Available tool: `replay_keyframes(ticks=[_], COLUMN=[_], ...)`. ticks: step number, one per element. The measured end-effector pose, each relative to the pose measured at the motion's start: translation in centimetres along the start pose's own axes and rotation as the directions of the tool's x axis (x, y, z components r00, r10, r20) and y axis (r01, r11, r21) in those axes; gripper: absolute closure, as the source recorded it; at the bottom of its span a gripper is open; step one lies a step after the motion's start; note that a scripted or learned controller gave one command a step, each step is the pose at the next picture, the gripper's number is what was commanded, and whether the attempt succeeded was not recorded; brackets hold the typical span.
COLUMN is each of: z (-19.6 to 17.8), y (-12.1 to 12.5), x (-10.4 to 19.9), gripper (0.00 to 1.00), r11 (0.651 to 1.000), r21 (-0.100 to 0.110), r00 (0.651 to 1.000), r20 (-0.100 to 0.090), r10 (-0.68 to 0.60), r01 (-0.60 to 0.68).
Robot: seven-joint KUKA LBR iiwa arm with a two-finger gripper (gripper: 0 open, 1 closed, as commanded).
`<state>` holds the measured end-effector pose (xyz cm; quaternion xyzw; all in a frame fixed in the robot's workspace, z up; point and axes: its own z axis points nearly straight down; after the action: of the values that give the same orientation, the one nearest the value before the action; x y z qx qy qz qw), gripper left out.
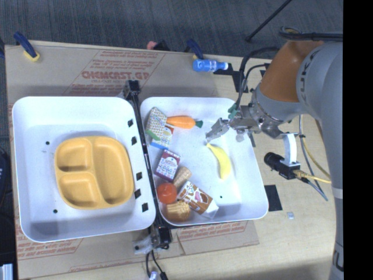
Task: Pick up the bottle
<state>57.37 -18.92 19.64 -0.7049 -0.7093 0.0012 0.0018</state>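
A small blue bottle [208, 66] with a pale cap lies on its side on the bench, just beyond the far rim of the right bin [256, 179]. My gripper [215, 130] hangs over the right bin's upper middle, between the carrot [182, 122] and the banana [221, 160]. It is well short of the bottle, on the near side of the rim. I see nothing held in it.
The right bin also holds a striped packet [156, 123], a purple box [167, 165], a tomato [166, 192], a cone [182, 175], a bread roll [178, 211] and a brown carton [197, 198]. A yellow divided tray [93, 171] lies in the left bin [29, 121]. Blue clamps [194, 47] grip the bench's far edge.
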Motion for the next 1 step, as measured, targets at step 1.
replay_keyframes(ticks=[1], z=[-10.16], y=[3.34], x=[8.63], gripper=[0.0], r11=[0.996], r21=[-0.003], r00=[0.996], r20=[-0.001], r10=[0.084], r01=[-0.084])
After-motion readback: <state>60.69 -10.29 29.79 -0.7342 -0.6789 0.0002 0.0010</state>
